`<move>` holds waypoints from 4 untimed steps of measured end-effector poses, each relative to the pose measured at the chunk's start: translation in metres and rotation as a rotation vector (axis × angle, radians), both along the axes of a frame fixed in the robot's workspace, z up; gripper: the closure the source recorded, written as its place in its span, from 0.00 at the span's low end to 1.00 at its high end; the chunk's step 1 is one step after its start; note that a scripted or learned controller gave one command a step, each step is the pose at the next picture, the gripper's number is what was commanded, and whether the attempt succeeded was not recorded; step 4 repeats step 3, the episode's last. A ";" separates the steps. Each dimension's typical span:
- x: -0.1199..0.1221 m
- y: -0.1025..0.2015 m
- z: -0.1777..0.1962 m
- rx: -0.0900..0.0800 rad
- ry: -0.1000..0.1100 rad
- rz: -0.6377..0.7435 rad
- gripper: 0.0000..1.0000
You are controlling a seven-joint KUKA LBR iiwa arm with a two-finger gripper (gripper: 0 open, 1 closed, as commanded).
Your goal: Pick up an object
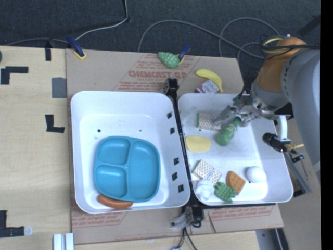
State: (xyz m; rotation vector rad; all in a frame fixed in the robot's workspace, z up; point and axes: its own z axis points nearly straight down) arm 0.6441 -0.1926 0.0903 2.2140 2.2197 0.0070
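My gripper (227, 116) hangs low over the upper part of the right bin (270, 191), at the end of the grey and orange arm that comes in from the right. Just below it a green bottle (226, 135) lies tilted, its top end under or against the gripper. A checkered packet (205, 120) lies just left of the gripper. Whether anything is held between the jaws cannot be made out.
The right bin also holds a yellow lemon shape (197, 143), a second checkered packet (206, 168), a white egg (255, 174), an orange waffle (235, 181) and a green toy (225, 192). In the left bin lie a blue divided plate (126, 168) and a sausage (114, 202). A banana (209, 77) rests behind the bins.
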 end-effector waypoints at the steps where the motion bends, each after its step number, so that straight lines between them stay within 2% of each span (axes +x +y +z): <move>1: -0.022 0.043 0.000 -0.003 -0.004 -0.002 0.00; 2: -0.021 0.045 0.011 0.003 -0.004 -0.001 1.00; 3: -0.010 0.120 0.094 0.002 0.006 0.000 1.00; 4: -0.010 0.120 0.094 0.002 0.006 0.000 1.00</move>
